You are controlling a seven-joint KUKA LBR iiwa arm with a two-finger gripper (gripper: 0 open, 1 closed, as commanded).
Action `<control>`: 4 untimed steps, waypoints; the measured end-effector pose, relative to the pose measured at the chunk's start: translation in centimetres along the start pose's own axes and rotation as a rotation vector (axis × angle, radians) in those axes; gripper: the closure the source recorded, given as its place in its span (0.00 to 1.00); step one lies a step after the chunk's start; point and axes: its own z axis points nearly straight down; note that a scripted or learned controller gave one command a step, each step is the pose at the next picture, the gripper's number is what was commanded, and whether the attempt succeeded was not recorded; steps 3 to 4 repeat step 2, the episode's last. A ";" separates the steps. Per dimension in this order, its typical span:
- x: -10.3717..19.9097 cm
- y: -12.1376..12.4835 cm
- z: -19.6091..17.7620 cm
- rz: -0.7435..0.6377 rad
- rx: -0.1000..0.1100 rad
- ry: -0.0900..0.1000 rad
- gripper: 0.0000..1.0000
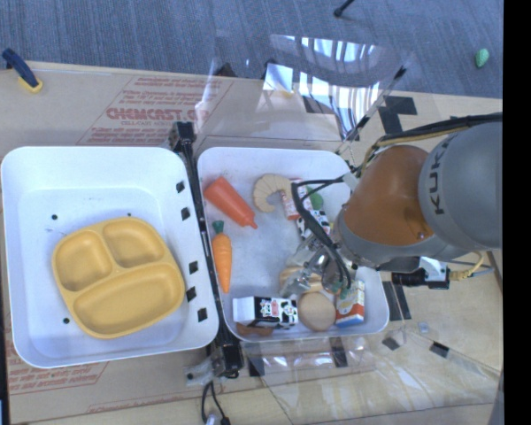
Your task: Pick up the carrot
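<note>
Orange item, task object: carrot [221, 253], green stub at its upper end, lying lengthwise in the right bin [248, 162] just beside that bin's left wall, nothing resting on it.
Neighbour above: orange cone-shaped bottle [229, 202], tilted, near the carrot's green end but apart from it.
Neighbour below: black-and-white carton [265, 310], lying against the near wall, close to the carrot's tip.
Other contents, right side: tan round biscuit-like piece [272, 192]; beige egg-shaped item [316, 311]; small red-and-white carton [351, 302].
Gripper [323, 268]: low over the right half of the right bin, among the clutter there, well apart from the carrot.
Jaw state: cannot tell; cables and clutter hide the tips, and no object is seen between them.
Arm [460, 193]: grey body with orange band, covering the bin's right wall.
Left bin [35, 171]: holds a yellow divided plate [117, 275]; not involved.
Step in hand: approach not yet made, in my judgement; carrot lies untouched.
Next move calls for: travel leftward across the bin, jaws set across the carrot's narrow width, descent near its middle.
Edges: left wall and the black divider [193, 220] crowd the carrot's outer side; little room for a finger there.
Open room: bare white floor on the carrot's right side, the likelier place for finger entry.
</note>
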 end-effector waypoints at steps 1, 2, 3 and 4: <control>3.2 5.2 -5.9 0.005 0.000 0.007 1.00; 7.2 13.4 -9.7 0.086 0.001 0.010 1.00; 7.2 13.4 -9.7 0.086 0.001 0.010 1.00; 7.2 13.4 -9.7 0.086 0.001 0.010 1.00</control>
